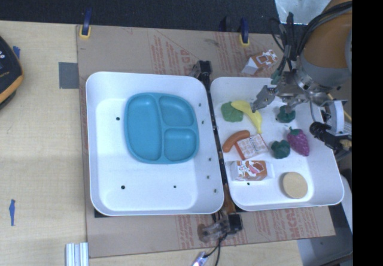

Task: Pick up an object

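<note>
My gripper point(276, 102) hangs over the back of the right bin point(326, 196), open, with nothing between its fingers. One finger point(262, 100) points down-left towards a yellow banana point(250, 112). A small dark green toy point(285, 115) lies just below the gripper. Also in this bin are a green leafy piece point(231, 111), an orange sausage point(236, 139), purple grapes point(298, 141), a dark green broccoli point(280, 149), a round tan cookie point(294, 184) and two printed packets point(252, 146) point(249, 170).
The left bin point(108, 193) holds a blue divided plate point(161, 127). A small packet point(261, 62) lies on the cardboard behind the right bin. A black clip point(204, 69) sits where the bins meet at the back. The arm's cables point(287, 37) rise behind the gripper.
</note>
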